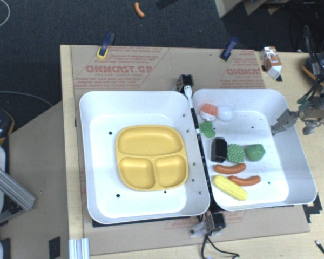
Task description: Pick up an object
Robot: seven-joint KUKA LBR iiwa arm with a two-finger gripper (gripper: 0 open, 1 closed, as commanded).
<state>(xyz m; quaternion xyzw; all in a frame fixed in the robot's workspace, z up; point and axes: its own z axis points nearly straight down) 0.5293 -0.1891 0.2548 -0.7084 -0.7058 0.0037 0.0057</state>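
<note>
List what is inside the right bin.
The right bin holds a corn cob, two sausages, a black block, a bumpy green piece, a smooth green piece and small items near the divider. Nothing looks covered.

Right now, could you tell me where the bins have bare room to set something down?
Left bin: a bare band all round the yellow tray. Right bin: the floor between the gripper and the broccoli is free. It is crowded along the divider, from the black block to the corn.

I see the hand [285, 121] at the right bin's [291, 193] far edge, toy food [231, 169] below it.
</note>
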